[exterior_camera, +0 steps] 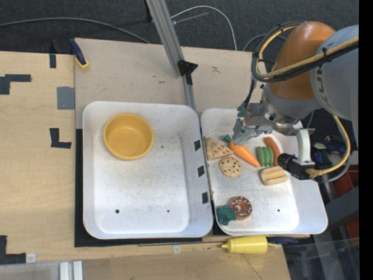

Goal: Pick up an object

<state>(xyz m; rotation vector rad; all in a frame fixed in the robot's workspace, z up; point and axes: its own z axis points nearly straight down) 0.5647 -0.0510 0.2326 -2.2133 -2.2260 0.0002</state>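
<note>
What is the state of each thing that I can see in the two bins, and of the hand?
yellow bowl: upright, in the left bin.
carrot: lying flat in the right bin, below the hand.
cookie: lying flat.
donut: lying flat.
bread roll: lying on its side.
hand: low over the right bin's far part, holding nothing that I can see.
yellow bottle: lying on the bench outside the bins.

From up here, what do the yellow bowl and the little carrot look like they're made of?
The yellow bowl looks like moulded plastic: one even colour, smooth, with a soft sheen. The carrot seems to be toy plastic too, flat bright orange with no natural texture, though rubber or painted wood can't be ruled out.
</note>
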